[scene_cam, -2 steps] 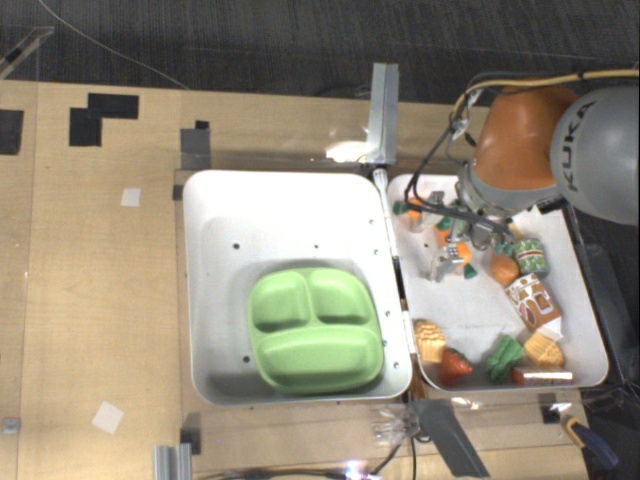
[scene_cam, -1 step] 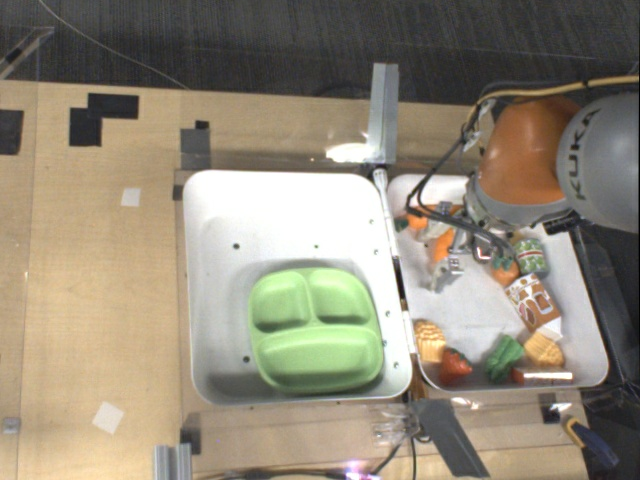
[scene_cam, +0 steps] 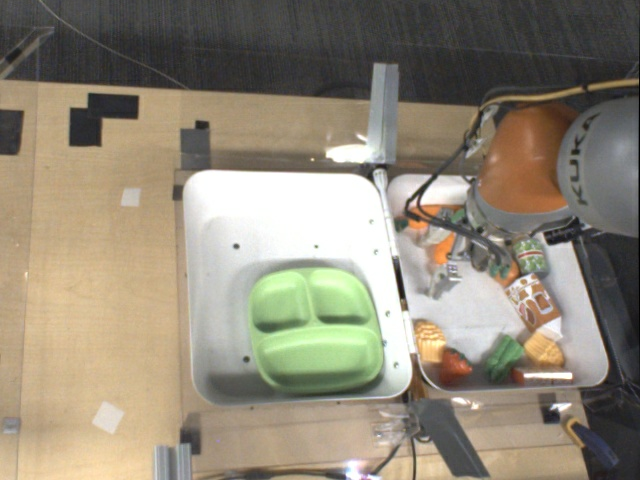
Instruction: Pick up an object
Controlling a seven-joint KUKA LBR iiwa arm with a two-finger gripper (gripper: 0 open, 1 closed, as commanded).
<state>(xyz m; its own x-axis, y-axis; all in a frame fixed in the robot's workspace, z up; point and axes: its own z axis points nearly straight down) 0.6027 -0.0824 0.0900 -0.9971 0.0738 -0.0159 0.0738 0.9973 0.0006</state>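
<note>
My gripper hangs low over the upper left part of the right bin, under the arm's orange band. An orange toy piece lies right beside it; whether they touch is unclear. Several toy foods lie around it: another orange piece by the bin's far left wall, a green can to the right, a brown-and-white box, a yellow waffle-like piece, a red fruit, a green vegetable and a tan cone.
The left bin holds a green divided tray in its near half. A metal post stands behind the wall between the bins. Black cables loop from the wrist over the right bin's far edge.
</note>
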